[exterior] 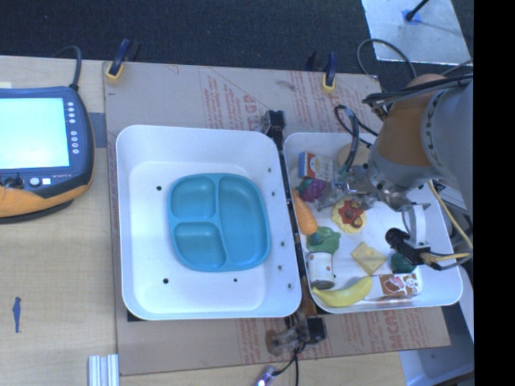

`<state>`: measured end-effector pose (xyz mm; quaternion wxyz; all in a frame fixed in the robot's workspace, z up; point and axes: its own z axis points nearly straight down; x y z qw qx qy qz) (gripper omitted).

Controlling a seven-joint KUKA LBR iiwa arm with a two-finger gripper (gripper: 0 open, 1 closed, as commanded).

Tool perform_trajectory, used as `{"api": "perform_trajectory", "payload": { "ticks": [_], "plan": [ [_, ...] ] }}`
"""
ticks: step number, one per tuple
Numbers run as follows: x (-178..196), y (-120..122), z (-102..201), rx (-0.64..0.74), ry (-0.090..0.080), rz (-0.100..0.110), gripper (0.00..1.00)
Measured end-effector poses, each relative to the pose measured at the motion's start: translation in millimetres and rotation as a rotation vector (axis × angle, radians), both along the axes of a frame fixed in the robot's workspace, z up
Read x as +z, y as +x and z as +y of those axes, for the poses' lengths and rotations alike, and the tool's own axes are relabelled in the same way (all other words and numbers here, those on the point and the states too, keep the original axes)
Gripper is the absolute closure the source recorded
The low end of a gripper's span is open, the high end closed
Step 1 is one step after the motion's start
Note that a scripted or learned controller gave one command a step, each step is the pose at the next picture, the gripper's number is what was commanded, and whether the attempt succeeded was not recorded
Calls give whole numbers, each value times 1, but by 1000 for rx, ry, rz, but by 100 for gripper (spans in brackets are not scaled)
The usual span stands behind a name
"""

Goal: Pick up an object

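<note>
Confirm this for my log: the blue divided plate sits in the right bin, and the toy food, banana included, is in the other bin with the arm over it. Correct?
Not quite. The camera view shows the blue divided plate in the left bin, not the right. The rest holds: the toy food, with the banana, lies in the right bin, and the arm is over it.

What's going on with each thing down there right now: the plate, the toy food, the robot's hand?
Blue plate: flat in the left bin, nothing on it.
Banana: lying in the right bin, near edge.
Carrot: lying by the divider.
Pizza slice: lying flat, just below the gripper.
Small can: upright.
</note>
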<state>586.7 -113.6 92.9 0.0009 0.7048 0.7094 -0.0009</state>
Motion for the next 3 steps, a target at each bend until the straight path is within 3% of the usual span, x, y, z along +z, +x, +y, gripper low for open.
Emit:
{"api": "perform_trajectory", "payload": {
  "ticks": [1,2,3],
  "plan": [
    [-4,65,10,0,6,23,0],
    [-1,0,-8,-2,2,4,0],
    [12,2,-9,0,1,0,100]
  ]
}}
